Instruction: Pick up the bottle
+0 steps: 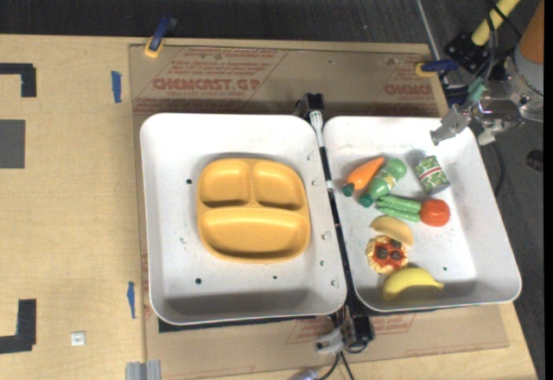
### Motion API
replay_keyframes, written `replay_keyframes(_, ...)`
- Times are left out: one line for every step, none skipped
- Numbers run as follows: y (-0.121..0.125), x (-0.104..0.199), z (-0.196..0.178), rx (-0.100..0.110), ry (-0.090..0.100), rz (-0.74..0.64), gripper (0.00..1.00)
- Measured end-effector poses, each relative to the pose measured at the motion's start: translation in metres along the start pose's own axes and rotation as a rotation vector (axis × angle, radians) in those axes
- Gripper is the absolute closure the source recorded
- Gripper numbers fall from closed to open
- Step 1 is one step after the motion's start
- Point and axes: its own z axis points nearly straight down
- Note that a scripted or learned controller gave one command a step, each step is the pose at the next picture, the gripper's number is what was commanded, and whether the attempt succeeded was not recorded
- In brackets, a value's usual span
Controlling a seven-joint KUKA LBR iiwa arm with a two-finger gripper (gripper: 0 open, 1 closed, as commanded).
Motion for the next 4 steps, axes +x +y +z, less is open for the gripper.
replay_keyframes(0.029, 0.026, 0.151, -0.001, 0.0, 0.206, 0.0)
replay_keyframes(-0.029, 0.065, 0.155, -0.002, 0.0, 0.312, 0.0)
replay_keyframes(-0.099, 0.087, 0.155, -0.006, 0.0, 0.544, 0.0)
replay_keyframes(-0.064, 0.164, 0.057, 0.001, 0.001, 0.356, 0.0)
